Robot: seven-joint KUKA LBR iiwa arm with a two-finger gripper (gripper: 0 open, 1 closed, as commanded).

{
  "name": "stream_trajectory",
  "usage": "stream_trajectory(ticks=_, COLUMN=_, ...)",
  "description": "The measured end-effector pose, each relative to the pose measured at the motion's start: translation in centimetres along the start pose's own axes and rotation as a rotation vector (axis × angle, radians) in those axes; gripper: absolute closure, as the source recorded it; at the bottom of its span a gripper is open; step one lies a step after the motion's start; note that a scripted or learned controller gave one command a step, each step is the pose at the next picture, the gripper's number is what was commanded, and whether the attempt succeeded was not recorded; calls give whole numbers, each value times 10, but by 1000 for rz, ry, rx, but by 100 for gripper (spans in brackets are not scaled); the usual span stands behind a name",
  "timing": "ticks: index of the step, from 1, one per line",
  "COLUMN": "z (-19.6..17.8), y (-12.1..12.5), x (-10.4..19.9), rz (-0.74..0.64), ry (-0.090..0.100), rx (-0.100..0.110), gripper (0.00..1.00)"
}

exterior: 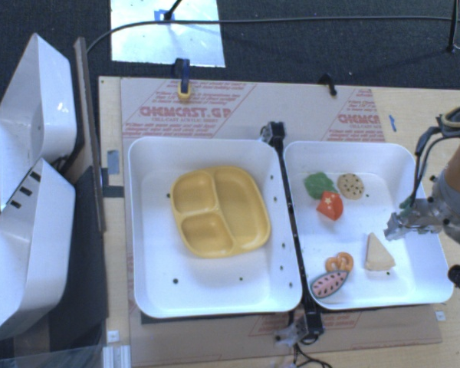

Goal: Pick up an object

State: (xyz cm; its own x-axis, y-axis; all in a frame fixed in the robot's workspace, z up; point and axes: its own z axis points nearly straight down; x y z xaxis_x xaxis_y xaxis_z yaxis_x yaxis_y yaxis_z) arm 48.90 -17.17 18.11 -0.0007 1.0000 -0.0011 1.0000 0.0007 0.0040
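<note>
The arm (456, 179) enters from the right edge of the view and ends in the gripper (405, 227), which hangs over the right-hand part of the right bin (425, 278). Whether the gripper is wide or narrow cannot be told at this resolution, and no object is seen held in it.

Nearest to the gripper, just below and slightly to its left, lies a pale wedge-shaped piece (379, 253) on the bin floor. Farther to the gripper's left, at about the same height, lies a red strawberry-like piece (330, 205), touching a green leafy piece (317, 183) just above it. A round speckled cookie (351, 185) lies beside the green piece, up and left of the gripper. Down and left of the gripper, near the bin's lower left corner, an orange pretzel-shaped piece (340, 263) rests against a watermelon-slice piece (328, 284).

Well to the gripper's left, across the divider between the bins, the left bin (149, 274) bears a yellow three-compartment plate (218, 210). Both bins stand on a cardboard sheet (215, 110) printed with red lettering. Two white containers (31, 205) lean at the far left of the view, well apart from the gripper.
</note>
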Motion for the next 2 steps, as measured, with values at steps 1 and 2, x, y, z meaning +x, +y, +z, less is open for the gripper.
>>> stream_trajectory(ticks=1, z=-45, y=8, x=2, rz=-1, ry=0, rx=-1, gripper=100)
stream_trajectory(ticks=2, z=-97, y=9, x=2, rz=0, ry=0, rx=-2, gripper=100)
